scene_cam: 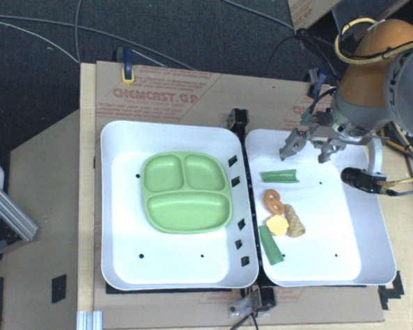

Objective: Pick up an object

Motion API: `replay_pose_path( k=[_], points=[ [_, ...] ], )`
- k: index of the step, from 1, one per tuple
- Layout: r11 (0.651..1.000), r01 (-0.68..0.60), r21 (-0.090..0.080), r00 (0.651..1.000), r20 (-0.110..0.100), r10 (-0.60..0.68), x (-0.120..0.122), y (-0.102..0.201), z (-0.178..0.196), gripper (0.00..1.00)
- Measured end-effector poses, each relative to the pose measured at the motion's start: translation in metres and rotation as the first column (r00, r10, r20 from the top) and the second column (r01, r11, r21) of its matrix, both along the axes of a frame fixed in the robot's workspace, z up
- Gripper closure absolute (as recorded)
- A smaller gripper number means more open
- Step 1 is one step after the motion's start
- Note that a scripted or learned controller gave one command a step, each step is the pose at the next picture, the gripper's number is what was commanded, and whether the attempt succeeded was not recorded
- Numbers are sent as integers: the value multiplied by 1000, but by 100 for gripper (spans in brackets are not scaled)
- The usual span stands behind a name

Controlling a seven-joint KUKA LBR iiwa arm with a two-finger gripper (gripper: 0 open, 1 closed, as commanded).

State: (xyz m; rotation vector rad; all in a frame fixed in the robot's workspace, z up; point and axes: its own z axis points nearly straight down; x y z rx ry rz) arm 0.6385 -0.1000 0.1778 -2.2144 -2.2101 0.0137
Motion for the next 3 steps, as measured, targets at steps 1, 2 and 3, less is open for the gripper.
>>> replay_pose_path(
  k=[1,2,3],
  points=[
    [1000,-2,-2,1000,14,2,3,0,8,0],
    [1000,-3,-2,1000,11,3,10,-1,-51,0],
    [1000,-3,-2,1000,9,3,9,-1,-95,0]
  ],
)
